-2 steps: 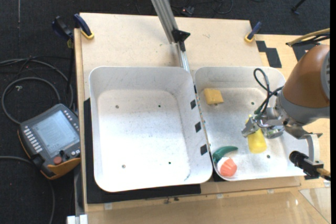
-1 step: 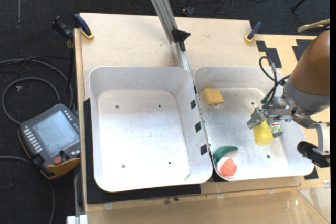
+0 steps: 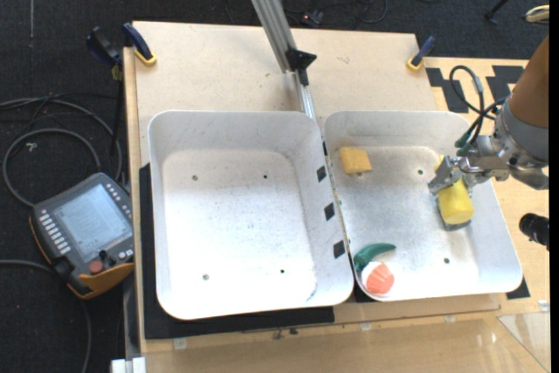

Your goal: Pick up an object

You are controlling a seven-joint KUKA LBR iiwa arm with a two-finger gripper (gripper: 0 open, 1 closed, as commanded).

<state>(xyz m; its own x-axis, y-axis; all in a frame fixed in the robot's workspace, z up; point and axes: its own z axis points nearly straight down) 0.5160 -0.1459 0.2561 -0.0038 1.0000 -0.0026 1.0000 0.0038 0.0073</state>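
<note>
- Nearest the camera: orange-and-green toy (image 3: 377, 272) lying at the right bin's (image 3: 489, 279) front-left corner.
- Gripper (image 3: 451, 185) low inside the right bin, touching a yellow object (image 3: 456, 207); finger state cannot be told.
- Yellow block (image 3: 355, 160) lies apart, near the bin's back-left.
- Left bin (image 3: 175, 131) adjoins.

The left bin (image 3: 236, 214) offers a wide bare floor. In the right bin (image 3: 406, 188), a yellow block (image 3: 355, 160) sits near the dividing rim, a yellow object (image 3: 456, 205) lies under the gripper (image 3: 447, 179) at right, and a red-and-green toy (image 3: 376, 268) occupies the front corner; the middle floor lies open.
</note>
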